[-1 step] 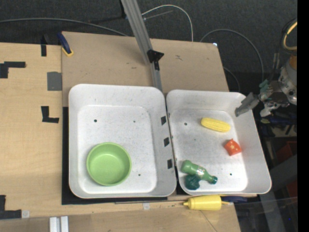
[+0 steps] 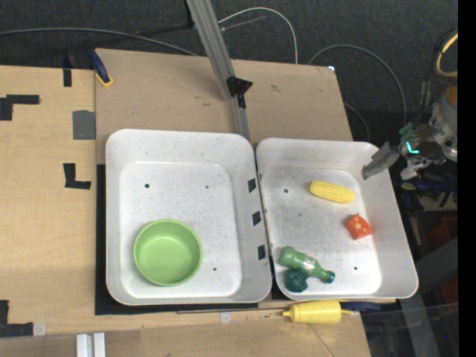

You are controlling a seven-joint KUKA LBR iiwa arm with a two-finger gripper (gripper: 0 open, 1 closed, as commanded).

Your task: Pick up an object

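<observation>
The right bin holds a yellow corn cob toward the back, a small red-orange block near the right wall, and a green bottle lying beside a teal piece at the front. My gripper hangs over the right bin's back right rim, to the right of the corn and above it. Its fingers stand apart and open with nothing between them.
A green bowl sits in the left bin at its front left. A yellow bottle lies on the bench outside the right bin's front rim. A grey pole slants over the bench behind the bins.
</observation>
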